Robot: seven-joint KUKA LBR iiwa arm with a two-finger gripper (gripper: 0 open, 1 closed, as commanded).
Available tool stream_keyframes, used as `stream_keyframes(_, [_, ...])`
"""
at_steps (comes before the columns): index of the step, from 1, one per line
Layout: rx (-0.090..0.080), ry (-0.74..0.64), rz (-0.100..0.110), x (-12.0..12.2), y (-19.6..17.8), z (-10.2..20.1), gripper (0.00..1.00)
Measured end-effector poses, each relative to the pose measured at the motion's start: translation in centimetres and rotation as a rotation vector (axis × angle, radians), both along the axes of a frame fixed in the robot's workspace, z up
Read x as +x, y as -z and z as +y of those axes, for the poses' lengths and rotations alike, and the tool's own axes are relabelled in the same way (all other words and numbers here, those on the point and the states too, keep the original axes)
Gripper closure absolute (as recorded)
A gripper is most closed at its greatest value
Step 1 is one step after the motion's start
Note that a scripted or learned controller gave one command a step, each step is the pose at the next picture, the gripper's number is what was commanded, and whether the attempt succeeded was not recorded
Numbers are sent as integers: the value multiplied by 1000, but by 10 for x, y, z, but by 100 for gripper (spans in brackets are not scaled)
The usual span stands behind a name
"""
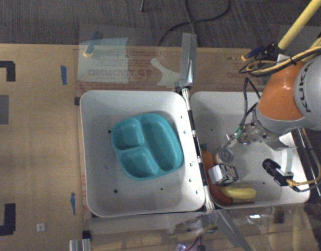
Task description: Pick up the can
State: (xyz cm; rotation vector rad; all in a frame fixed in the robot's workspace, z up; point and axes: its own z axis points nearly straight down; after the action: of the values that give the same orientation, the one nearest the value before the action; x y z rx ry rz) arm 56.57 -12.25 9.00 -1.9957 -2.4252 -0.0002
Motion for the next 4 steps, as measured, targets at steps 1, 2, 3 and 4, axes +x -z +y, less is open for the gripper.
stream_keyframes(1, [-3,109,-6,90,4,-33,0])
stream_keyframes(2, [-2,150,-4,102,3,-6,0])
stream_keyframes(3, [-1,317,-3,81,4,-62,0])
stream_keyframes(4, [-6,314,-6,82,-6,-62,100])
